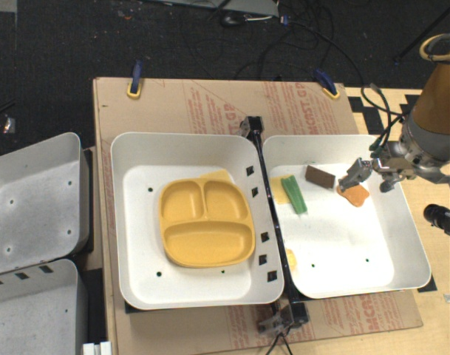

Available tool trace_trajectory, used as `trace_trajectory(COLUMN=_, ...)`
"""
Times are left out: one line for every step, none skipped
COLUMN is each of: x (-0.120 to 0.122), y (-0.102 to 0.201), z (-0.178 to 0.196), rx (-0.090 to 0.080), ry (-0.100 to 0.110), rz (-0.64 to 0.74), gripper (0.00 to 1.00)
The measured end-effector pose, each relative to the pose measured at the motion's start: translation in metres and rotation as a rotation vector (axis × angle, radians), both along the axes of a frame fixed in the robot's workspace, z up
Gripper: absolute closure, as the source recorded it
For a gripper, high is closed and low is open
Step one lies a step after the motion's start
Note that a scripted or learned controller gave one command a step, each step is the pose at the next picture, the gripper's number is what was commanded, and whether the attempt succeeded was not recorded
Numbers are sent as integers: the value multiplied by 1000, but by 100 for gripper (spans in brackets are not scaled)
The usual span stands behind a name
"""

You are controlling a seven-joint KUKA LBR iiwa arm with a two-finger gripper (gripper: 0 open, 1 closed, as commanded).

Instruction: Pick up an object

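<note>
Orange piece [355, 195] between pincer [357, 179] fingers — right bin [402, 265], green block [293, 194] nearby

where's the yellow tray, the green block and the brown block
yellow tray [207, 244], camera view, floor of its long front compartment
green block [294, 195], camera view, middle of its top face
brown block [321, 176], camera view, middle of its top

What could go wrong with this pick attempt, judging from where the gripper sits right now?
1. The gripper sits low at the orange piece, which lies close to the brown block; a finger may knock the block instead of closing cleanly.
2. The orange piece looks small and low, so it may slip out on closing.
3. The arm works near the right bin's far wall and could graze its rim.
</note>
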State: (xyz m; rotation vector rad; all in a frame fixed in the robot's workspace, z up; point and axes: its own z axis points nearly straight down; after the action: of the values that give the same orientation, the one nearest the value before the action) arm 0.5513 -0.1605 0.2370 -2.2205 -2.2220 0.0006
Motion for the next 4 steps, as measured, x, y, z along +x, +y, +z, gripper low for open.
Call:
trace_trajectory(x=3, y=-1, z=-44, rx=0, ry=3, rz=-2, gripper=0)
trace_trajectory(x=-2, y=-2, z=-88, rx=1, ry=4, rz=-2, gripper=0)
trace_trajectory(x=-3, y=-2, z=-142, rx=1, ry=5, rz=-2, gripper=0)
trace_trajectory(x=-2, y=-2, z=-128, rx=-1, ry=-1, rz=-3, gripper=100)
